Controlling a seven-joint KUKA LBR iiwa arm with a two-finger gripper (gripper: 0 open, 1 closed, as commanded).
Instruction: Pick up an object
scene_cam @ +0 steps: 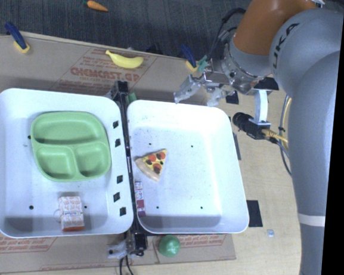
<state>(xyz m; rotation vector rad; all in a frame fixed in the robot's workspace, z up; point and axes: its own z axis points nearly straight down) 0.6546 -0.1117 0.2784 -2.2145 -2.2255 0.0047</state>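
Yellow-crusted, with red and dark toppings, the toy pizza slice (152, 163) I am inspecting lies flat near the left wall of the right bin (215, 194), while my gripper (195, 89) hovers beyond the far rim, fingers spread, holding nothing.

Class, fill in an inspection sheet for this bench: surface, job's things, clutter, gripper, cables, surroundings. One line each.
Surface: cardboard sheet under two white bins, left bin and right bin, side by side.
Job's things: pizza slice toy in the right bin near its left wall; green divided tray and small snack packet in the left bin.
Clutter: banana toy and green ball on the cardboard outside the bins.
Gripper: gripper above the right bin's far rim, holding nothing.
Cables: cable beside the arm.
Surroundings: dark floor with an orange carrot toy.
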